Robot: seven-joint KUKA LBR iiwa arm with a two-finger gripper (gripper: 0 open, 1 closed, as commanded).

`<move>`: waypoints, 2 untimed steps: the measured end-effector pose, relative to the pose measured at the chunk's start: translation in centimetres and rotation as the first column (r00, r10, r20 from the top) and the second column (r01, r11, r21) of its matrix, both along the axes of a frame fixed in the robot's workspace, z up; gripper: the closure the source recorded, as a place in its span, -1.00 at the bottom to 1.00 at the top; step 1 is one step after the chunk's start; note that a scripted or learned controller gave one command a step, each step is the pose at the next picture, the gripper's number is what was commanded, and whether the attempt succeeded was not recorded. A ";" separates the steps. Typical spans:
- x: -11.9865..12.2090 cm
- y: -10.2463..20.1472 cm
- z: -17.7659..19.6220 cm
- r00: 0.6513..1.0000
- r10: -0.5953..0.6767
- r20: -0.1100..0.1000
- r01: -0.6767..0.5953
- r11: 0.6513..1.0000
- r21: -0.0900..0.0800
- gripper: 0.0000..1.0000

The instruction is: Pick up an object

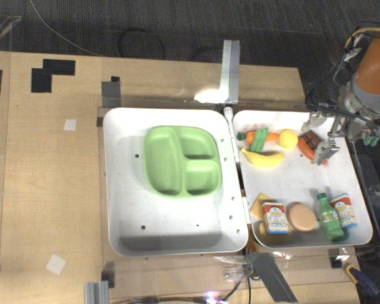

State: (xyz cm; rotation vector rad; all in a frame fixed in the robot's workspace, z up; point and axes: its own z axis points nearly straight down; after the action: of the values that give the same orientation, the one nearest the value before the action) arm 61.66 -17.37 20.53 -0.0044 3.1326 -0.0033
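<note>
I count two white bins: the left bin (123, 189) at the middle of the frame and the right bin (361, 195) toward the right side. In the left one I see one green divided tray (180, 160). In the right one, along the top, I count one carrot (261, 137), one lemon (288, 139), one banana (263, 159) and one brown-and-red item (309, 145) I can't identify. Along the bottom I count two small cartons (275, 218) (344, 210), one round bun (303, 217), one green bottle (329, 216) and one yellow wedge (259, 202).
</note>
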 end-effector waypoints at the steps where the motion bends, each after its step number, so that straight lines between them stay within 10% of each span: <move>1: -4.7 -2.0 -7.7 0.988 0.155 -0.004 -0.155 0.988 0.001 -1.00; 2: -8.9 -3.1 -11.5 0.978 0.208 0.007 -0.208 0.978 -0.003 -1.00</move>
State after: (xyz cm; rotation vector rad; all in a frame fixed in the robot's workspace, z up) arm 52.71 -20.49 8.99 -0.3317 3.1078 -0.0057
